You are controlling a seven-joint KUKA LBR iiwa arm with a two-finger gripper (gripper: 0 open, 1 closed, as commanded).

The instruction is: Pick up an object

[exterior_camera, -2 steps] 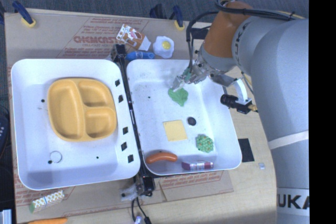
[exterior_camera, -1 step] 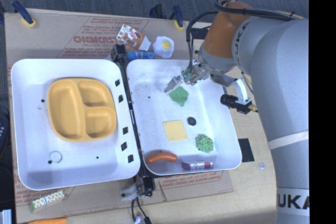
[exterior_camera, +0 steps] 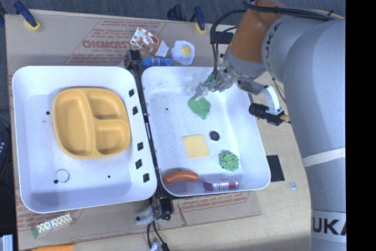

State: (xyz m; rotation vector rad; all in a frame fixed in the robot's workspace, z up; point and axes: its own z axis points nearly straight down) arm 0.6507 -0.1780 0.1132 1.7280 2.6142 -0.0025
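The tool is hanging over the upper middle of the right bin, just above a green lettuce-like piece; its tips are blurred against the white floor, so whether they are spread or pressed together cannot be told, and nothing is showing between them. The grey arm is reaching in from beyond the right bin's far right edge, its orange band sitting above that bin's upper right corner.

The tabletop is carrying a sheet of printed cardboard under both bins. The left bin is lying directly against the right bin's left wall, and a yellow divided tray is resting inside it.

Inside the right bin, the green lettuce-like piece is lying on the floor in the upper middle. A yellow square slice is lying near the centre, with a small dark round thing just beside its upper right corner. A green knobbly ball is sitting toward the lower right. An orange sausage shape is lying along the bottom wall, and a slim red-and-white tube is lying just right of it, also against the bottom wall.

Just beyond the right bin's top wall, a fried-egg toy, a blue item and a small printed packet are resting on the cardboard.
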